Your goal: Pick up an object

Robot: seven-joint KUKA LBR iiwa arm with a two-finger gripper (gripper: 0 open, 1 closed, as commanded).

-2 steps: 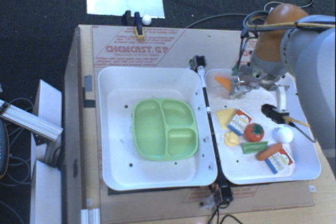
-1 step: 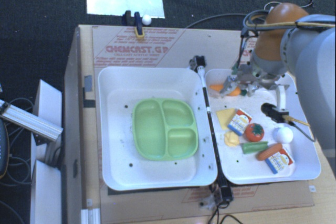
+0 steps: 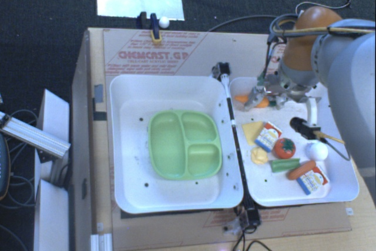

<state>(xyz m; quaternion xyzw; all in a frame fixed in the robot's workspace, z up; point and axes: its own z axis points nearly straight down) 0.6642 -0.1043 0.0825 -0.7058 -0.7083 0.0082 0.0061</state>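
My gripper (image 3: 264, 99) is low in the far left corner of the right bin (image 3: 346, 185). Its fingers stand apart, down over an orange carrot-like piece (image 3: 241, 100) that lies against the bin's far wall. The piece's left end sticks out past the left finger (image 3: 254, 97). The gripper looks open, and the piece rests on the bin floor. Closer to the camera in the same bin lie a yellow cheese wedge (image 3: 251, 128), a small carton (image 3: 267, 137), a red tomato (image 3: 284, 148) and a white egg (image 3: 317, 151).
A green divided plate (image 3: 185, 144) lies in the left bin (image 3: 126, 126). Near the right bin's front are a green pepper (image 3: 284, 165), an orange sausage (image 3: 302, 169) and a second carton (image 3: 311, 180). A black divider (image 3: 232, 126) runs between the bins.
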